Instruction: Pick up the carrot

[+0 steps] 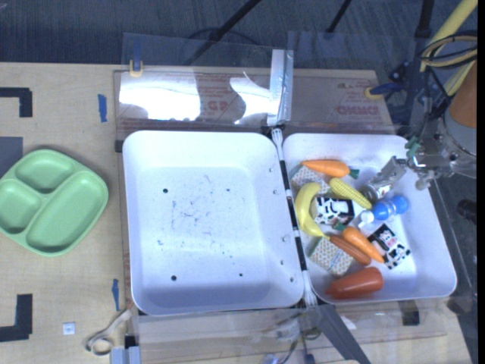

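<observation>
- A red sausage-shaped toy (355, 282) lies at the lower edge of the right bin (433, 226), nearest the camera, its end touching a waffle-patterned piece (329, 254).
- The carrot (325, 167) rests at the upper part of that bin, lying crosswise, clear on top of the pile; a second orange piece (356, 243) sits lower, near the sausage.
- Also crowded in: a banana (305, 206), a corn cob (348, 190), a black-and-white cow-print toy (330, 210) and a blue-capped bottle (383, 209).
- The gripper (390, 174) hangs at the frame's right over the bin's upper right; whether its pincer is spread or pressed together cannot be told.
- The approach appears underway; next, the arm likely must move left and descend over the carrot.
- The left bin (201, 218) shows only scuffs; a green divided plate (49, 201) sits at far left.
</observation>
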{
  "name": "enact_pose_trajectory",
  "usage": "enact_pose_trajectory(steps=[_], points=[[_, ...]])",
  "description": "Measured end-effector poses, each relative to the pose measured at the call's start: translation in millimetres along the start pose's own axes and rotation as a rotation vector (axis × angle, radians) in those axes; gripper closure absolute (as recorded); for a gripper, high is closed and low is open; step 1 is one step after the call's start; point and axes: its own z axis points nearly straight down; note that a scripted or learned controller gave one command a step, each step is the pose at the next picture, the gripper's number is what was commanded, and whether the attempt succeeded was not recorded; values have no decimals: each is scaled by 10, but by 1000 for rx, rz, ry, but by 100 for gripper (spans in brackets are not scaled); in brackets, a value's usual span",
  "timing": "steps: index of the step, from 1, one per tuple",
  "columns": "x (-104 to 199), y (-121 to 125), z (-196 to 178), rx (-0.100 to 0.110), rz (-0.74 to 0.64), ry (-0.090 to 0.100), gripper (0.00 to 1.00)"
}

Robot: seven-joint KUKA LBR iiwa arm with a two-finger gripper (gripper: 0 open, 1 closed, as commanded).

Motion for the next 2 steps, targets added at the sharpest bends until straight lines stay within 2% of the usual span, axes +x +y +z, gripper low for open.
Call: enact_pose_trajectory(steps=[1,2], points=[[435,731,545,-4,-115,-2,0],[657,1014,1182,-16,-185,-5,0]])
